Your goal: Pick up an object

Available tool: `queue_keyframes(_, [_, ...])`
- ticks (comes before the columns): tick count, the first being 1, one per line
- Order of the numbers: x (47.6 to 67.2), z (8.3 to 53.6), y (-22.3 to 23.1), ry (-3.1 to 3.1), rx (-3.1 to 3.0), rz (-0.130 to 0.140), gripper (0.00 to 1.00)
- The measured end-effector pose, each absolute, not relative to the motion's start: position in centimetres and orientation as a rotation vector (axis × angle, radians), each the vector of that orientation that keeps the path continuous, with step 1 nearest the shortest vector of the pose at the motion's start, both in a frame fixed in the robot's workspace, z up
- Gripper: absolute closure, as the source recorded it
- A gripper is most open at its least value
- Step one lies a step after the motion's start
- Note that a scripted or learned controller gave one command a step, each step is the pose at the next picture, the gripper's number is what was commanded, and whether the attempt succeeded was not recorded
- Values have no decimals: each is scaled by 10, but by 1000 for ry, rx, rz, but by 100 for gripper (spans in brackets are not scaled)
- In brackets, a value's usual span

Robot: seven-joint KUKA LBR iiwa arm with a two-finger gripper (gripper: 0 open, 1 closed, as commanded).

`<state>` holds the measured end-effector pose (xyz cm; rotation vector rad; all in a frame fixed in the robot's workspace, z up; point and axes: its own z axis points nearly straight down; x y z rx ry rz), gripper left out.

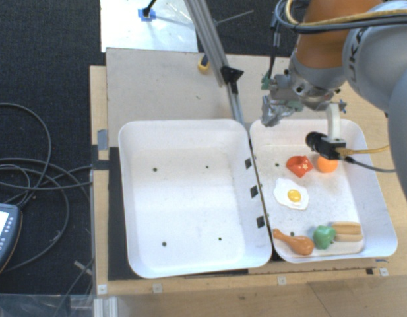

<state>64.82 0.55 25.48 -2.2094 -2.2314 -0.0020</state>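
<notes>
Gripper point(277, 113) at upper edge of right bin point(378, 203), upper-centre of frame; finger state can't tell, nothing seen held. In right bin: red pepper point(299, 166) touching orange point(327, 164) mid-bin, fried egg point(291, 195) below, then drumstick point(294, 241), green veg point(324, 236), hot dog point(347, 230) along bottom. Left bin point(144, 197) beside it.

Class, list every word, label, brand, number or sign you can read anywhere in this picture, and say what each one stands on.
"UK" or so: dark letters on the grey arm at the upper right, cut off by the picture's edge, so only partly readable.
Handheld screen at the left edge: lit, but any text is too small to read.
Bins, toy food and bench: no readable text.
</notes>
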Motion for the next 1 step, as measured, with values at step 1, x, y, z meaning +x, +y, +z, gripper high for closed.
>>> queue_keyframes(1, [618, 247, 51, -2230, -2208, 0, 100])
